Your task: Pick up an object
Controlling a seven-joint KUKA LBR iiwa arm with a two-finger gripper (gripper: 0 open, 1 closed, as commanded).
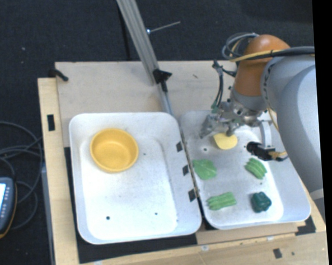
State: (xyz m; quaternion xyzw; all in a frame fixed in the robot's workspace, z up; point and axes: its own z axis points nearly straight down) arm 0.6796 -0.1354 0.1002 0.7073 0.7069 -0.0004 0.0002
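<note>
Gripper (226, 126) sits low over right bin's (291, 205) far edge, touching yellow object (226, 141); fingers' state: can't tell. Yellow bowl (114, 149) in left bin (132, 215), far-left corner.

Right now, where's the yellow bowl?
The yellow bowl sits in the left bin, in its upper-left part in the camera view, well apart from the green pieces in the right bin.

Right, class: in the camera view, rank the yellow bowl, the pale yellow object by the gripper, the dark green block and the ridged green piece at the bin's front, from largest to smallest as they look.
1. yellow bowl, clearly largest
2. ridged green piece
3. pale yellow object, close to the ridged piece and partly hidden by the gripper, so unsure
4. dark green block
</note>
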